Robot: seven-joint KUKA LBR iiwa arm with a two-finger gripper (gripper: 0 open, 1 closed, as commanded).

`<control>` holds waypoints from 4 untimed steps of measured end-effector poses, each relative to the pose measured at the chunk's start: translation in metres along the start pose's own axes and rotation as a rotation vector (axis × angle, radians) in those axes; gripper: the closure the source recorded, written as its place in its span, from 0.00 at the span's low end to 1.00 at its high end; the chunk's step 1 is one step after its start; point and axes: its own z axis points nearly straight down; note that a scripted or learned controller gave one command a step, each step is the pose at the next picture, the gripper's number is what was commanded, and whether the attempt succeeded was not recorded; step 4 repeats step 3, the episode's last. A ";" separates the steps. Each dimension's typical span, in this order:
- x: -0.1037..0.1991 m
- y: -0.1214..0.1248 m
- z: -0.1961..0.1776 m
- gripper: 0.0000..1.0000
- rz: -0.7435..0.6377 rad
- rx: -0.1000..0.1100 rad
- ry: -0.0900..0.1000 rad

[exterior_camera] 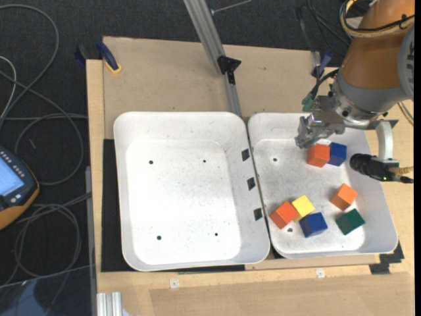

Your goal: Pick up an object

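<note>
Approach step: gripper (309, 135) hangs low by the red block (318, 155) near the right bin's (283, 242) far edge, jaws' opening unreadable; next needs centring over it.

From where I stand, nothing here can be read. The coloured blocks in the right bin (368, 242) carry plain faces with no letters or numbers. The handheld pendant (12, 183) at the far left has a lit bluish screen, but whatever it displays is too small and blurred to make out. The dark dots and small black tabs on the left bin (131, 130) are marks, not writing.
</note>
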 end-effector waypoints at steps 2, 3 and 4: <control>0.096 -0.024 0.014 1.00 -0.001 0.001 0.000; 0.149 -0.031 0.033 1.00 -0.001 0.004 0.000; 0.149 -0.031 0.033 1.00 -0.001 0.004 0.000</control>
